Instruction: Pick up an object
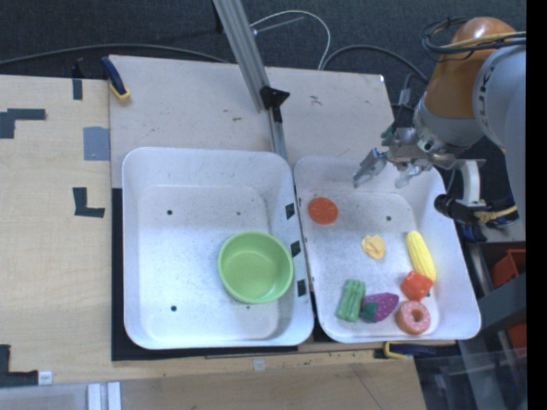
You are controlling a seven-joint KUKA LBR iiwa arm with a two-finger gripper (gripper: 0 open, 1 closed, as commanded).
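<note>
The toys for picking lie in the right bin (444, 229). A yellow corn cob (420, 255) rests near the bin's right wall, its long axis running from upper left to lower right, nearly along the wall. Just below it sits a red-orange pepper (415, 285), and below that a pink doughnut (414, 318) lies flat. To their left a purple aubergine (380, 307) lies with its long axis roughly left to right, green stem end touching a green ridged vegetable (350, 301) that stands more up and down the picture. A small yellow piece (373, 246) lies mid-bin, and an orange-red round toy (323, 210) sits near the left wall.

The claw (389, 167) hovers over the bin's upper edge, fingers spread apart, nothing between them.

The left bin (154, 229) holds a green bowl (255, 266), upright, near its lower right corner. Both bins sit on the worktop (51, 229).
</note>
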